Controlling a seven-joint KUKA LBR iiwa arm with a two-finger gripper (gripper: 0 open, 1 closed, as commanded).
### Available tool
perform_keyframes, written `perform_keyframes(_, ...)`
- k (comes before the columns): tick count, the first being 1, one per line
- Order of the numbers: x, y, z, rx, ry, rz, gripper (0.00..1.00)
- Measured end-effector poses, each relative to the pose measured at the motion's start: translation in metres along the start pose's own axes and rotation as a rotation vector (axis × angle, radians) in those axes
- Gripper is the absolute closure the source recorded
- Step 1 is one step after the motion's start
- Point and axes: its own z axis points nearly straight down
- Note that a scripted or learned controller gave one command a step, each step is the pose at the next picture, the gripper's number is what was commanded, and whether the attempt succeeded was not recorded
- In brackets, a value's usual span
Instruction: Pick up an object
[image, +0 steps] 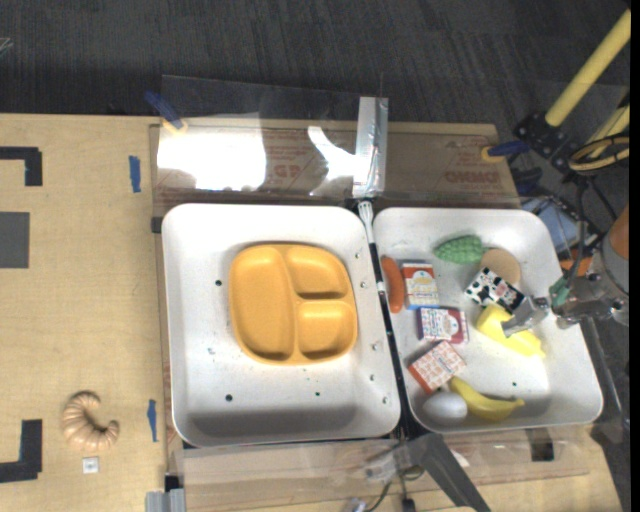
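A: Objects where?
B: Right bin (575, 395): banana (485, 400) near edge, yellow block (505, 330), cow toy (493, 291), green toy (459, 249).
A: Gripper?
B: Gripper (530, 315) at right, touching yellow block. Grip state: can't tell.

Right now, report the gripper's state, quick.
Gripper: cannot be told; it sits over the yellow block in the right bin.

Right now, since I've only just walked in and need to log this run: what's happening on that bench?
A grey arm reaches in from the right, its gripper low over the right bin, beside a yellow block and a black-and-white cow toy. Nothing is visibly lifted. A banana, small cartons and a green toy lie in that bin. The left bin holds a yellow divided tray.
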Motion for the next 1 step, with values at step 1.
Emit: perform_keyframes(1, 0.0035, 0.0266, 0.0904, -0.024, -0.016, -0.044, 0.00)
